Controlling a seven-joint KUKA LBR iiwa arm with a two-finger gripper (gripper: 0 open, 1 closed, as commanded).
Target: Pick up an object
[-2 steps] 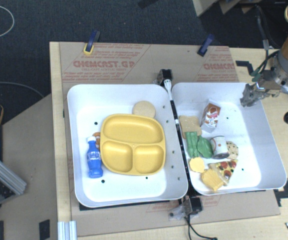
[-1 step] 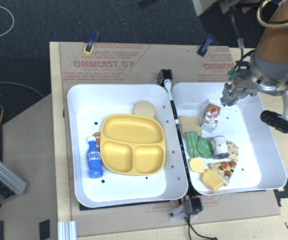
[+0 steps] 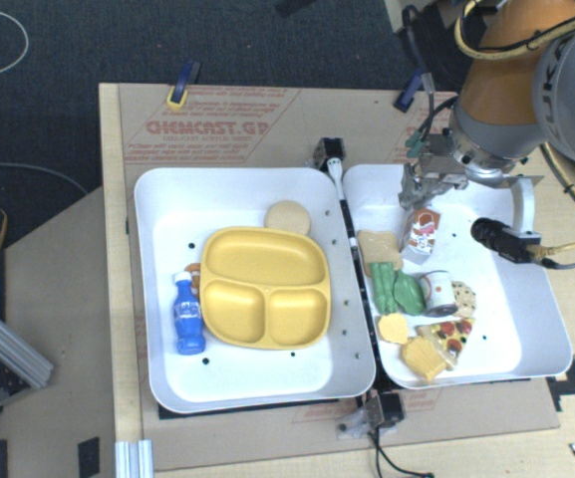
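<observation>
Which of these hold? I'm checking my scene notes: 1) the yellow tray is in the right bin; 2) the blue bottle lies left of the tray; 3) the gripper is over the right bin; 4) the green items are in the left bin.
1) False: the yellow tray sits in the left bin.
2) True: the blue bottle lies at its left edge.
3) True: the gripper is over the right bin.
4) False: the green items lie in the right bin.

Glossy yellow plastic tray; smooth white plastic bins.
</observation>
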